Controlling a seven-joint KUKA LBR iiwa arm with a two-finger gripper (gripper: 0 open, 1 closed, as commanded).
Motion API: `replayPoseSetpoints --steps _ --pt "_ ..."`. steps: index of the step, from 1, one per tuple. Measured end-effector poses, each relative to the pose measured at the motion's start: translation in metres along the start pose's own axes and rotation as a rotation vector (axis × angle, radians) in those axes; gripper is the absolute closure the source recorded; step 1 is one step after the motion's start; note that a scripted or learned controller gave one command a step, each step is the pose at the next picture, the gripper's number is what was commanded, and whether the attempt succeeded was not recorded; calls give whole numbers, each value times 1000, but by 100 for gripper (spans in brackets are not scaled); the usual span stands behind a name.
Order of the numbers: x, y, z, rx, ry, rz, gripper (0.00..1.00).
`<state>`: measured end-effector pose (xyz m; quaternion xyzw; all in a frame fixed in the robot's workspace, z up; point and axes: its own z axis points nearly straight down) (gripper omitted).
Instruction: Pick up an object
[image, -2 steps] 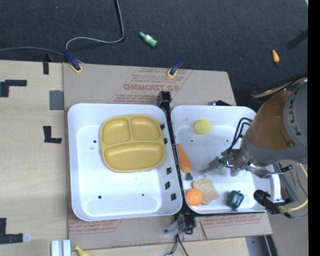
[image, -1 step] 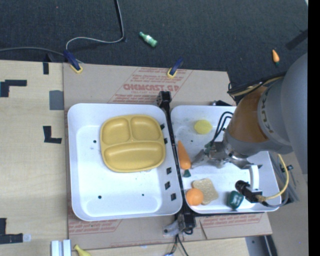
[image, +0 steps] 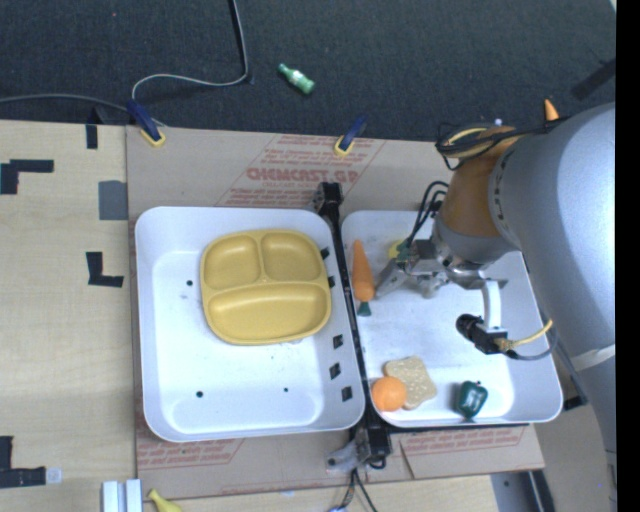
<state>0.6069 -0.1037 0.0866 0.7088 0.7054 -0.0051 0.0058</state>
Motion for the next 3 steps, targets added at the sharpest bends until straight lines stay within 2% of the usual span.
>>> replayPoseSetpoints --steps 1,2,3 --pt "7 62 1 -1 14 -6 0" --pt "7 61 -8 1 11 -8 100" --pt "68 -3 -99 1 16 -7 100"
